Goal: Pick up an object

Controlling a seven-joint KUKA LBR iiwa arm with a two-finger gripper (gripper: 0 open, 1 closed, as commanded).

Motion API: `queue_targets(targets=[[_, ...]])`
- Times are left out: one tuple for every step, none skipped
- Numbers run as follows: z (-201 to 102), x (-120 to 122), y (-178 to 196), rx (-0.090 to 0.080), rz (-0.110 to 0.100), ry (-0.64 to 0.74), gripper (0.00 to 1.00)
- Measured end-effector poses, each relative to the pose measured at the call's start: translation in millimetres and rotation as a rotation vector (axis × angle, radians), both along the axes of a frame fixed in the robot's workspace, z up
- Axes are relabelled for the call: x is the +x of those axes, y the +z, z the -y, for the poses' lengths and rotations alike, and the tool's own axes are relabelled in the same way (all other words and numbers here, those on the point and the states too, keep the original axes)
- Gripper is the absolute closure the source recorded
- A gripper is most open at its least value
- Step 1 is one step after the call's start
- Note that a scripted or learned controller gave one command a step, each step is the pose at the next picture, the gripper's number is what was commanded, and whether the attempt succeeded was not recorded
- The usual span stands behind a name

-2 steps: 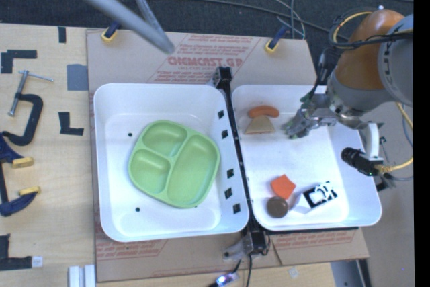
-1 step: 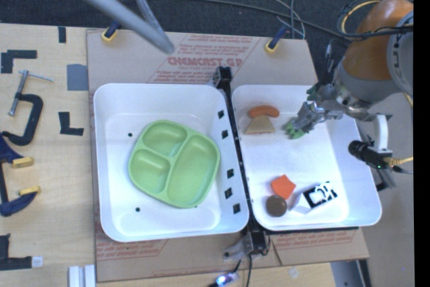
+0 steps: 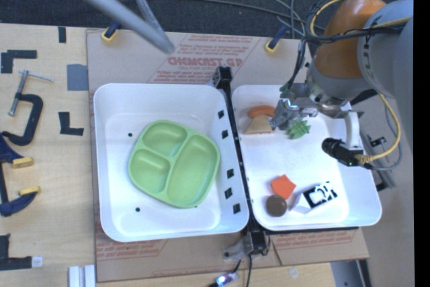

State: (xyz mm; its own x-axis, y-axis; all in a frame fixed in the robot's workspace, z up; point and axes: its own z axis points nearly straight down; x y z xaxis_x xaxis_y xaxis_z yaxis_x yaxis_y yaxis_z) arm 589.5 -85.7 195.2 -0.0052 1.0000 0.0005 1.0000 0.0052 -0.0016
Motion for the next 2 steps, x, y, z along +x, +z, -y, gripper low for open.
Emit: queue_targets(targets=[[-49,1,7,0.001,0.0,0.001,1.0],[-109,11,5,0.001,0.0,0.002,1.0]])
